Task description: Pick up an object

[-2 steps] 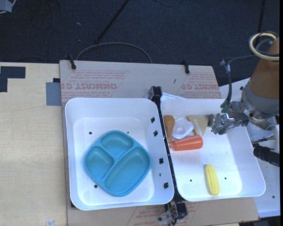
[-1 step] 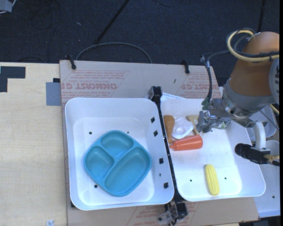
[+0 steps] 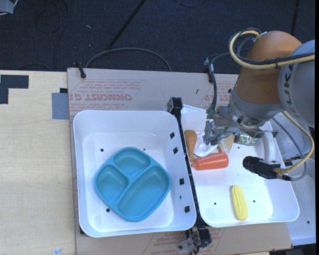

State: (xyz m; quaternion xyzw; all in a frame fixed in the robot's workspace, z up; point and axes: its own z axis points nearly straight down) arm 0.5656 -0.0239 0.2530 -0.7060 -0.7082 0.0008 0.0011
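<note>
Carrot (image 3: 210,162) lies in your right bin (image 3: 266,209), just below the claw (image 3: 215,137), with a hot dog bun (image 3: 190,141) beside it and corn (image 3: 238,202) nearer the front; whether the claw grips anything, you cannot tell; a blue plate (image 3: 132,183) sits in the left bin (image 3: 90,137)

A light wooden bench (image 3: 26,163) is seen, with dark rectangular marks at its 10 o'clock corner. A sheet of brown cardboard (image 3: 122,89), printed with red lettering, is laid flat on the bench toward 3 o'clock. Two shallow white bins are set side by side directly on the cardboard: the left bin (image 3: 90,126) toward the centre and the right bin (image 3: 287,206) toward 4 o'clock. Their adjoining walls are touching and are joined by a black clamp strip (image 3: 182,158) running from 12 to 6 o'clock.
</note>
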